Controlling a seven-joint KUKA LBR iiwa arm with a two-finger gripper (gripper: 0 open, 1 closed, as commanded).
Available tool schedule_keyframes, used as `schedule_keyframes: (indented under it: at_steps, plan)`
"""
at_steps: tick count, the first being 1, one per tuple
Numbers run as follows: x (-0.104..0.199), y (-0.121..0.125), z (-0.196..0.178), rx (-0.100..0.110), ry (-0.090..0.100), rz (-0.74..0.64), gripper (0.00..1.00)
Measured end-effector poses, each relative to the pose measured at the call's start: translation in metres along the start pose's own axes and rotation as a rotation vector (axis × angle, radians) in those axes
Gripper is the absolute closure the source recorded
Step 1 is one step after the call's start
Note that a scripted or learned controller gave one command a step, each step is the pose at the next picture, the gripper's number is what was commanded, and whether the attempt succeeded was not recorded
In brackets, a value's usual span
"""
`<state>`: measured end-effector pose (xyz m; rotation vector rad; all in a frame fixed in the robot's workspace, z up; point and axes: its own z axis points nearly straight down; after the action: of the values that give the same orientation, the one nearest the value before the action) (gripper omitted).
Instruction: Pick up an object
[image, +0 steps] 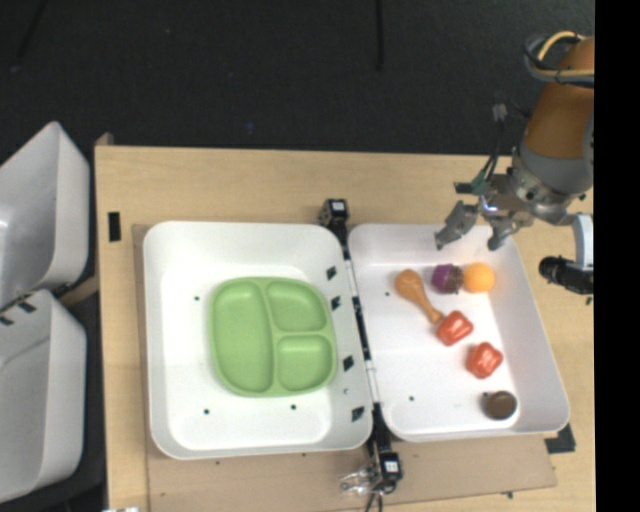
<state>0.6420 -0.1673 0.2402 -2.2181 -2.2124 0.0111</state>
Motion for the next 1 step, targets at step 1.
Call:
schedule_keyframes:
  at_steps: [1]
  plan:
    - [0.0006, 0.0020, -0.0072, -0.011, -0.001, -0.002, 0.00]
